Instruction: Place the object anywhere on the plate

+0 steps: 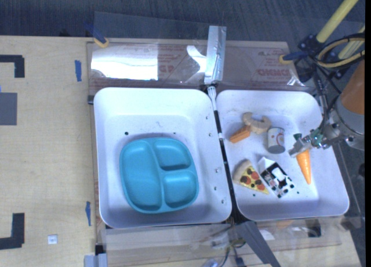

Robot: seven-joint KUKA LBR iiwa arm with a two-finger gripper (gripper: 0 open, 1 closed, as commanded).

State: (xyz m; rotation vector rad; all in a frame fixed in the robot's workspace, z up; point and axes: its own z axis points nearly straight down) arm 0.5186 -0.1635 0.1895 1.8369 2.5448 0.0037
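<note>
Arm over the right bin, the toy carrot not yet lifted

Nearest the camera in the right bin (pixel 333 199) lay a pizza slice toy (pixel 250 176) and a black-and-white block (pixel 275 179); the blue plate (pixel 157 173) sat in the left bin (pixel 110 144), at about 9 o'clock from them. The orange carrot (pixel 304 166), probably the object to move, lay at 3 o'clock from the block. The gripper (pixel 308 140) hovered at the carrot's 12 o'clock tip, touching or just above it; how wide it stood I could not tell. Gripped so near the end, the tapered carrot might pivot or slip free. Farther back, a small can (pixel 275 139), an orange piece (pixel 239 135) and a tan ring (pixel 255 122) crowded the bin. The arm came in low from 3 o'clock.
</note>
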